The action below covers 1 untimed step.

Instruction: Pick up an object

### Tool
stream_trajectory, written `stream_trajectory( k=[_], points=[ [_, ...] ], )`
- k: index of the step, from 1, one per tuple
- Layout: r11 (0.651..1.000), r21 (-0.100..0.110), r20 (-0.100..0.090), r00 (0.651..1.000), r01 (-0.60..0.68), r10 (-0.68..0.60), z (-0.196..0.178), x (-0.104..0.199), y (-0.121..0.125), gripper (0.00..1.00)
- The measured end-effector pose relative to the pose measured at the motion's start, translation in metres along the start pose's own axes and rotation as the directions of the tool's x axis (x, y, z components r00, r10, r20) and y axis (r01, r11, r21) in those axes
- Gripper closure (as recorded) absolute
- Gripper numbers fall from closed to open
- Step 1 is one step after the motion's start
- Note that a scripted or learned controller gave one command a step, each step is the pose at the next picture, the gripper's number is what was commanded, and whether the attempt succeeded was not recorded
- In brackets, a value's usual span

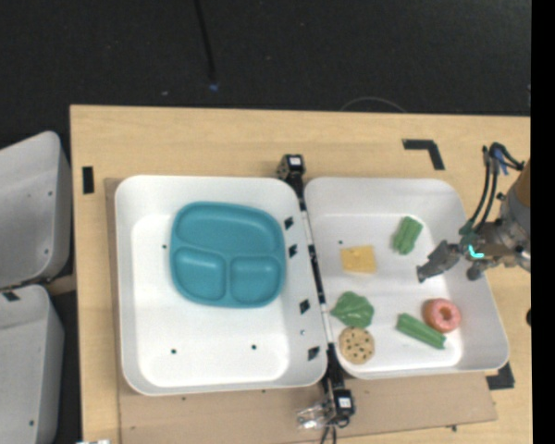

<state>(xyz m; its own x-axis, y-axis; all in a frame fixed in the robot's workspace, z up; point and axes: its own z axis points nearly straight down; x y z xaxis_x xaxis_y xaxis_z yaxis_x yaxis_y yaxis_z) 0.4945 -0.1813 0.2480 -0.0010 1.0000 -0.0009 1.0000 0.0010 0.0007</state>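
Overhead, the jaws (437, 266) hang at the three o'clock side of the right bin (385, 189), just inside its rim, dark fingers pointing toward nine o'clock; whether they stand wide or narrow I cannot tell, and nothing shows between them. Open white floor lies across the bin's twelve o'clock half. The table (213, 141) is pale wood, with dark floor beyond its twelve o'clock edge and grey-white panels (18, 220) off its nine o'clock side. Within the right bin, a green pod (407, 234) lies toward one o'clock, a yellow cheese-like square (358, 260) near the middle, a leafy green piece (352, 309) at seven o'clock with a speckled cookie (356, 345) just below it, and a green stick (419, 330) touching a pink donut (441, 315) at five o'clock. The left bin (148, 359) carries a teal divided plate (228, 252) toward its twelve o'clock half.
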Motion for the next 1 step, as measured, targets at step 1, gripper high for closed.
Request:
stream_trajectory(
  k=[1],
  points=[
    [1.0, -0.001, 0.0, 1.0, 0.0, 0.0, -0.0002, 0.0, 0.0002, 0.0]
  ],
)
